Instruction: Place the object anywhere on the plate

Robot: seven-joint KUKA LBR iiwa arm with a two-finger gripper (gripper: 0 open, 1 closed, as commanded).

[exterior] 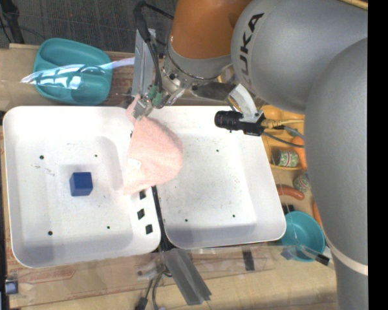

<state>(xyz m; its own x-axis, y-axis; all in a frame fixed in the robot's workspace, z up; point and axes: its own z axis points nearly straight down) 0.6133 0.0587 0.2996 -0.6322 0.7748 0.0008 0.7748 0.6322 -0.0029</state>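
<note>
Above the divide between the two bins, the gripper (142, 106) is clenched on the top corner of a pink cloth (154, 154), which hangs from it with its long axis running down and slightly right, draping over the shared rims. Left bin (26, 237) holds a blue cube (81, 183); right bin (258, 228) shows bare floor. No plate can be identified, so the target direction cannot be told.

Even overhead light, perhaps slightly soft.
</note>
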